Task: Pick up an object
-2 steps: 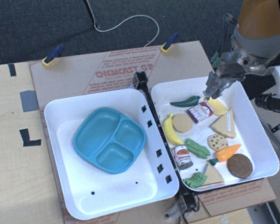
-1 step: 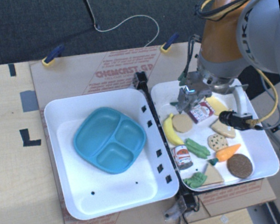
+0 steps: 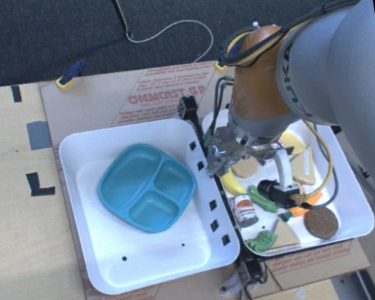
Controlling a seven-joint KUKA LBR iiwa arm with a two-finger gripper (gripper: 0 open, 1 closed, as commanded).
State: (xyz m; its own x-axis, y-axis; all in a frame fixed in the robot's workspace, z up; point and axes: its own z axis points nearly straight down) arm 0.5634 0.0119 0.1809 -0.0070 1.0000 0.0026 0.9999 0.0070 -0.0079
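Note:
My gripper hangs low over the left part of the right bin, under the orange band of the arm. Just below it lie a yellow banana and a pale round piece. A small can with a red label lies further toward the front. Nothing is seen held by the gripper. The arm hides the back of this bin.
The right bin also holds a brown round cookie, an orange carrot, a green leafy piece and a tan slice. In the left bin a blue divided plate lies.

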